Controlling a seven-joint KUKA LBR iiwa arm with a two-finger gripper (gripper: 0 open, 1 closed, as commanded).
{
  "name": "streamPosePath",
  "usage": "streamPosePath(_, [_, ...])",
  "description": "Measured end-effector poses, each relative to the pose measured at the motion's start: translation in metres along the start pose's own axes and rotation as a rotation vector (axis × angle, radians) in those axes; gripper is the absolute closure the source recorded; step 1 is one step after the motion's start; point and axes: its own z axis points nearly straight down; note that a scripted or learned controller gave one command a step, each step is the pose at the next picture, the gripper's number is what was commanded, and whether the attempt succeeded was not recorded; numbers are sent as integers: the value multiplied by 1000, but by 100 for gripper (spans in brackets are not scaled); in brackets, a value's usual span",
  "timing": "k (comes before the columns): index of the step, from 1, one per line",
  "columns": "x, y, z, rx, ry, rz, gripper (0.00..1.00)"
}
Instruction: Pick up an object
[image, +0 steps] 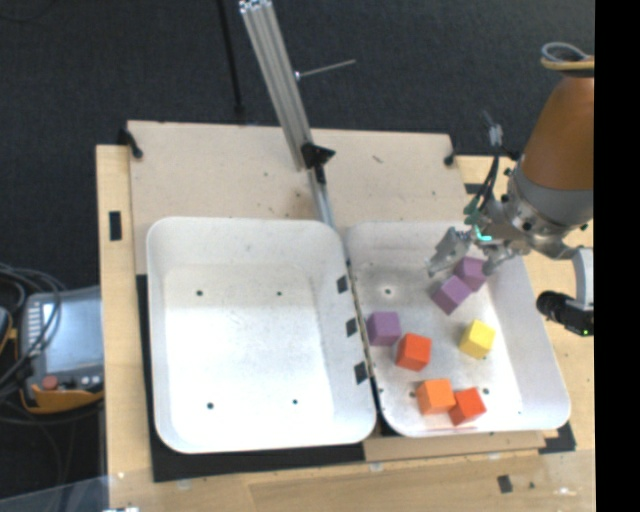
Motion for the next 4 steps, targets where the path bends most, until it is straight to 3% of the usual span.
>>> streamPosePath(1, [0, 1, -2, -5, 0, 1, 0])
streamPosePath(2, [4, -8, 51, 0, -2, 4, 0])
streamPosePath(3, [-2, 0, 102, 1, -2, 5, 0])
streamPosePath(4, [-12, 6, 157, -12, -5, 6, 0])
